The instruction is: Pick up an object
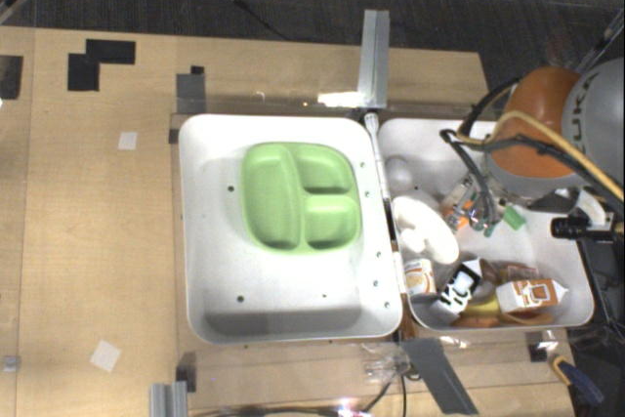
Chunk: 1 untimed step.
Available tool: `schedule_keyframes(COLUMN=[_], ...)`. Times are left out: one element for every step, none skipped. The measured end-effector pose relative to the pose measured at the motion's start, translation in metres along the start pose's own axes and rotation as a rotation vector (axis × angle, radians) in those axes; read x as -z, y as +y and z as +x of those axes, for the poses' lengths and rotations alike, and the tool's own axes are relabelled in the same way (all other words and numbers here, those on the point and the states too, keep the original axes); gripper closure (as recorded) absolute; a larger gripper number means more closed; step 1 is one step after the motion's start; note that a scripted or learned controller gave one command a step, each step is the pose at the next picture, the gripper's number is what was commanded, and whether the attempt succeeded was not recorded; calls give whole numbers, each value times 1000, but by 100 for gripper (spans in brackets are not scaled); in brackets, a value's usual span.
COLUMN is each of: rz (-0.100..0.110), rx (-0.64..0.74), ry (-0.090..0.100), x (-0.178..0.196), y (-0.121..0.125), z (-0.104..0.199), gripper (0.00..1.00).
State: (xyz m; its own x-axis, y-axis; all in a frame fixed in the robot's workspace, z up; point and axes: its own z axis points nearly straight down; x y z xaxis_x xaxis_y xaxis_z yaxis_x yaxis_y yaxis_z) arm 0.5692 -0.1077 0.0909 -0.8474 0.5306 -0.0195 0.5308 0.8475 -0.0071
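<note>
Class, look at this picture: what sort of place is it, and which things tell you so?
Probably a robotics lab bench for picking trials. Two white bins sit side by side on a wooden bench, one holding a green tray, while a grey and orange arm reaches into the cluttered other.

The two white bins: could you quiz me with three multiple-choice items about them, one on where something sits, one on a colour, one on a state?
1. Where does the divided tray lie?
A. left bin
B. right bin
C. on the bench outside the bins

2. What colour is that tray?
A. red
B. green
C. blue

3. How does the small brown and white carton rest?
A. upright in the left bin
B. hanging from the arm
C. lying on its side in the right bin

Answers: 1 A, it sits within the left bin. 2 B, it is pale green. 3 C, it lies near the front edge of the right bin.
</note>
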Motion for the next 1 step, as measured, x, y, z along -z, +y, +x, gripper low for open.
schedule_keyframes(rz=[2], rx=[-58], ry=[-3], x=[1], y=[-1], z=[10], gripper=[0])
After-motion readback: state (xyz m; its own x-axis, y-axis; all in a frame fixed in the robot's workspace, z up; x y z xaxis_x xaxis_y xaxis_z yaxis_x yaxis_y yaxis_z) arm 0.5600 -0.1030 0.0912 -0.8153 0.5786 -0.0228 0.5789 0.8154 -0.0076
